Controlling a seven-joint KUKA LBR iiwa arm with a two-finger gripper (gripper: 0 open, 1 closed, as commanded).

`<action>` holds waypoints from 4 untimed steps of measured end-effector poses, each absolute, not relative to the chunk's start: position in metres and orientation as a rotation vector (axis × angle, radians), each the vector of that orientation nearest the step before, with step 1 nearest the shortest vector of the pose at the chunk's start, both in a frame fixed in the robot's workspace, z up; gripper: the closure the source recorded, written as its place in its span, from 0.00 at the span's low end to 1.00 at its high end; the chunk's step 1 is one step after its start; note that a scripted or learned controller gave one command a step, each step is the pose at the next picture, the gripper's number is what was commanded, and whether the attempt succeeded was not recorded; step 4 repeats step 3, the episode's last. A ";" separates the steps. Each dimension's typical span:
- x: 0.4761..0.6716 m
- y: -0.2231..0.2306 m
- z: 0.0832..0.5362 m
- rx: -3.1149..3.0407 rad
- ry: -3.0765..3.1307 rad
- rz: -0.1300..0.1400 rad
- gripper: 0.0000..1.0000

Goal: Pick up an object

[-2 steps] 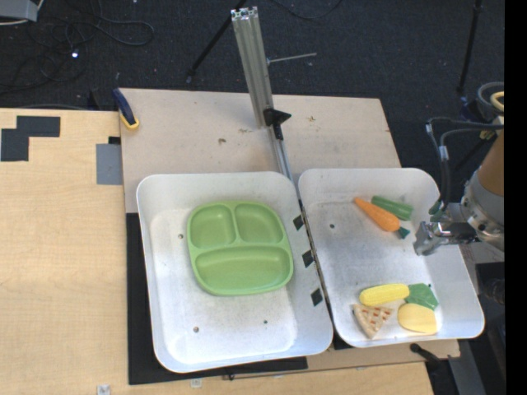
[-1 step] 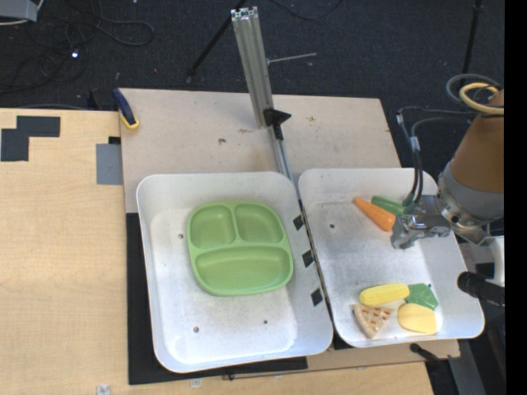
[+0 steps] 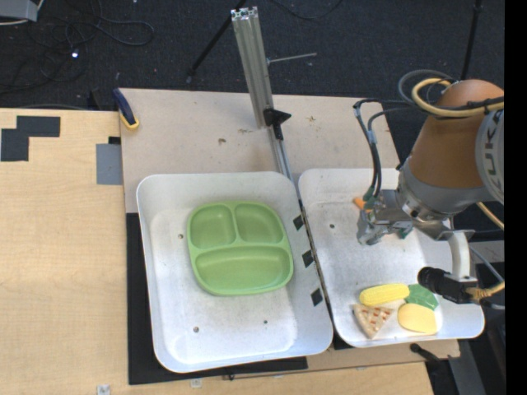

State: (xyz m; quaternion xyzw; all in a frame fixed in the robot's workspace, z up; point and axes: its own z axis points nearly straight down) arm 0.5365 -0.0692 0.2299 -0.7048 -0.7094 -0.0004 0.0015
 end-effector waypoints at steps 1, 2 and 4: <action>0.536 -0.016 0.238 -2.214 -2.226 -0.001 1.00; 0.543 0.041 0.225 -2.213 -2.224 0.003 1.00; 0.557 0.097 0.221 -2.213 -2.225 0.002 1.00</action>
